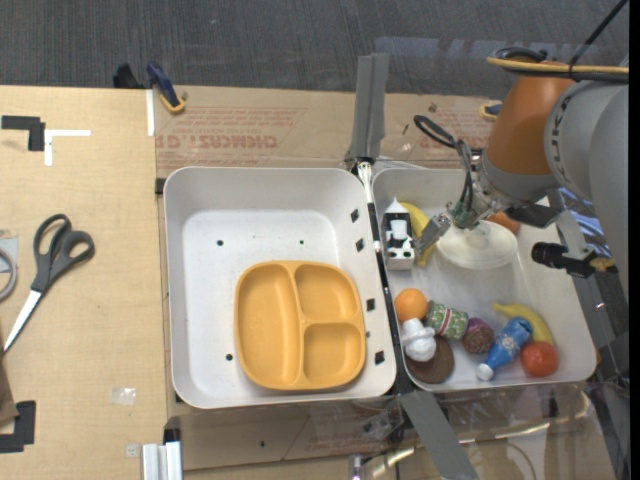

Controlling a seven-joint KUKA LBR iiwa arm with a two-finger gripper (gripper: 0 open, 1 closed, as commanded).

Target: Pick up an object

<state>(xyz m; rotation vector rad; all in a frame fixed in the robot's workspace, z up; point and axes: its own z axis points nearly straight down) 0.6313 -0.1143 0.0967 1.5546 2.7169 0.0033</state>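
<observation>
The arm (560,138) is seen reaching into the right bin (560,298) from the right. The gripper (465,213) is hung over a white dish (478,248); its grip cannot be told. Toys (470,333) are clustered along that bin's near side. A yellow tray (300,325) is lain in the left bin (200,268).

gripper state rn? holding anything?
Gripper: cannot be told; it sits low in the right bin over a white dish.

Right bin (560,298) crowded along its front; left bin's (200,268) back lies open.
</observation>
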